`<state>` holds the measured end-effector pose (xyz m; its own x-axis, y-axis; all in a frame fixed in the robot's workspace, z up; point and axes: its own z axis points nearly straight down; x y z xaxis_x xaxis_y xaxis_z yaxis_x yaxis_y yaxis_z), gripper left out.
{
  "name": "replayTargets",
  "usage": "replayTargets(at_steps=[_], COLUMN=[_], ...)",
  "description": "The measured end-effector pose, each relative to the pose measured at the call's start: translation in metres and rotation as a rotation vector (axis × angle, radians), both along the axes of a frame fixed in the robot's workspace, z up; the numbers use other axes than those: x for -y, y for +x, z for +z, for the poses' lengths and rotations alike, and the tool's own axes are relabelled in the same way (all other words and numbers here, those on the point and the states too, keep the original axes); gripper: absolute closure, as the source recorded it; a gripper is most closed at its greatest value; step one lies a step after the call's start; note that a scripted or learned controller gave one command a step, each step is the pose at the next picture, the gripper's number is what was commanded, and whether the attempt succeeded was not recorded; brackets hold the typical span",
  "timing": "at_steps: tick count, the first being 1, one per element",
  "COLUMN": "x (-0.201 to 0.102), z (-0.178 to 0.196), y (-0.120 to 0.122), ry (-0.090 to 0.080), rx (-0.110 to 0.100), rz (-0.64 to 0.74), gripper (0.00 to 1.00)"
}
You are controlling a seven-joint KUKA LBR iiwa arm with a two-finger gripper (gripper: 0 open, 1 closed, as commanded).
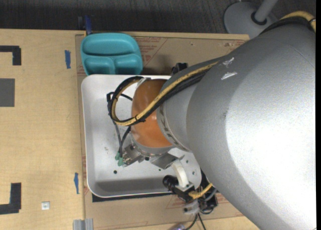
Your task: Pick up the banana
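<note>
From the camera above the bench, you saw the smooth grey arm (251, 118), broad and rounded, reaching over the white bin (98, 138), a shallow tray with rounded corners and a slightly scuffed floor. Its glossy orange band (148, 113) sat above the bin's middle, looped by black and yellow cables (123, 104). Just beyond the bin's far edge lay a teal moulded plastic tray (111, 53). You could not tell the fingers' state; the wrist hid them. The banana's place could not be made out either.
</note>
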<state>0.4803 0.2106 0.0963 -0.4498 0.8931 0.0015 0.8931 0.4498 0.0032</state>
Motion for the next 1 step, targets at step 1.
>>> replayTargets(at_steps=[1], x=[-0.0002], z=[0.0097], y=[0.0002], ry=[0.0], rx=[0.001], rz=[0.0], gripper=[1.0])
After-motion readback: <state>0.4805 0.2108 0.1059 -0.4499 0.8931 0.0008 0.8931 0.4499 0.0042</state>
